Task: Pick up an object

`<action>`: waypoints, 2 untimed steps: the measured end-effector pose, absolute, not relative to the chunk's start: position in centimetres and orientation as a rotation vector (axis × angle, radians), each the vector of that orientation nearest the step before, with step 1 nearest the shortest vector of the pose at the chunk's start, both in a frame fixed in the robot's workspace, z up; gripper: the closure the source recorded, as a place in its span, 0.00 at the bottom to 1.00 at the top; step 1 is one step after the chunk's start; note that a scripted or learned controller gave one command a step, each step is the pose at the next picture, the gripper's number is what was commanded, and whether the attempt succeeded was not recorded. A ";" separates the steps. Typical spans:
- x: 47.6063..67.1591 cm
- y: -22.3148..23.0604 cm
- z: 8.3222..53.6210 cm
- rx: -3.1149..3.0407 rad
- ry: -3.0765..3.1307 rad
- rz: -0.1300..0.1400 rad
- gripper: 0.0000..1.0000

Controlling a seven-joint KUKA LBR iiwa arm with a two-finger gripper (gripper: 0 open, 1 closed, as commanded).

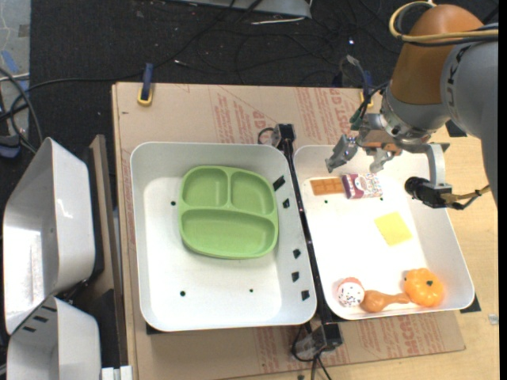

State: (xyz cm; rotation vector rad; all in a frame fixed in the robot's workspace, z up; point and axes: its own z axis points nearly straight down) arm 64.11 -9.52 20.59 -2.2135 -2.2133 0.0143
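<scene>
From my feed the gripper [360, 155] hangs over the far edge of the right bin [444, 236], its two grey fingers [342, 153] spread apart with nothing between them — released, as far as I can see. Just beneath and in front of it lie a small purple-and-white packet [362, 185] and an orange-brown wafer [323, 186], side by side, nearly touching; the print on the packet is too small for me to read. A yellow square [394, 229] sits mid-bin, well apart from them. At the near edge I make out a pink-speckled ball [349, 293], an orange gourd-shaped toy [383, 299] and a small pumpkin [424, 287] in a row. The arm's orange band [428, 54] is cut off at the frame's right. The left bin [158, 291] holds a green divided plate [229, 212].
</scene>
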 end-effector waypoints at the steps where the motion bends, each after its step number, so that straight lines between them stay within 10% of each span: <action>1: 64.4 -9.5 21.5 -2.219 -2.223 0.000 0.00; 2: 64.8 -9.5 15.3 -2.220 -2.220 0.004 0.00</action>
